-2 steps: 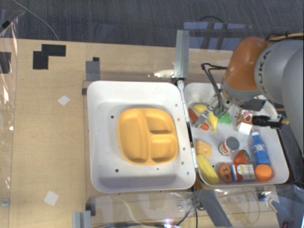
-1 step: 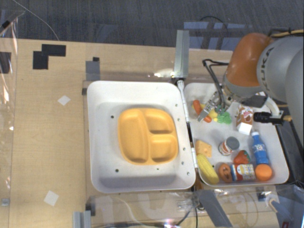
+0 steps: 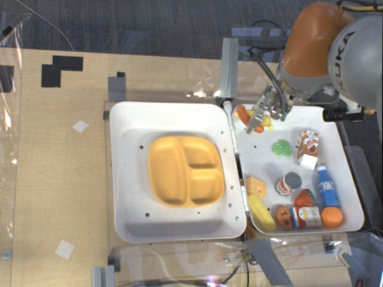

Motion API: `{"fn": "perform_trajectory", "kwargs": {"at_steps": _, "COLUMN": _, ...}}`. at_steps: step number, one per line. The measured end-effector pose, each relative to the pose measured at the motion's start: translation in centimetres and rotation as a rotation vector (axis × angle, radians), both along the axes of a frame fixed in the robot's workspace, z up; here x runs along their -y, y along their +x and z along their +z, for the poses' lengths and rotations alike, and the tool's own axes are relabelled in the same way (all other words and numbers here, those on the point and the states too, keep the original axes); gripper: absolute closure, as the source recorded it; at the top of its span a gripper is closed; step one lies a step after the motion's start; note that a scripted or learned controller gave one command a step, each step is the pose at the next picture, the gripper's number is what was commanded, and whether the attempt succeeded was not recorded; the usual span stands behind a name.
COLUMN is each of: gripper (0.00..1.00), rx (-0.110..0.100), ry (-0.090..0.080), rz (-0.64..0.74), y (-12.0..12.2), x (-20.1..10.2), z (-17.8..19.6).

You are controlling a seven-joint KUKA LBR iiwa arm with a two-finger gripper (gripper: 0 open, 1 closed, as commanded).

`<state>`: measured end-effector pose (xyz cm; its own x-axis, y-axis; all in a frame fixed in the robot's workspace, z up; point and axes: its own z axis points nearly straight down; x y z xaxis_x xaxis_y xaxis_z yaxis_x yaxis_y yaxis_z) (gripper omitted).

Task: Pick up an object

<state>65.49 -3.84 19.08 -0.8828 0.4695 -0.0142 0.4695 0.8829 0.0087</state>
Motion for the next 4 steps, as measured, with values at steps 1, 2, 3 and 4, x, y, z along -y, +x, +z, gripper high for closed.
{"fn": "perform_trajectory", "kwargs": {"at_steps": 1, "gripper": 1.0, "rx": -0.006, "ry": -0.005, "rz": 0.371, "y": -0.7, "x": -0.4, "z": -0.4}}
{"fn": "perform_trajectory", "kwargs": {"at_steps": 2, "gripper": 1.0, "rx": -0.01, "ry": 0.001, "rz": 0.053, "y": -2.3, "x": -6.2, "z": -0.5}}
{"fn": "perform_trajectory", "kwargs": {"at_steps": 3, "gripper": 1.0, "rx": -0.001, "ry": 0.0, "rz": 0.057, "y": -2.1, "x": -6.2, "z": 0.8}}
{"fn": "perform_trajectory", "kwargs": {"at_steps": 4, "gripper": 0.0, "rx": -0.001, "ry": 0.0, "rz": 0.058, "y": -2.1, "x": -6.2, "z": 0.7}}
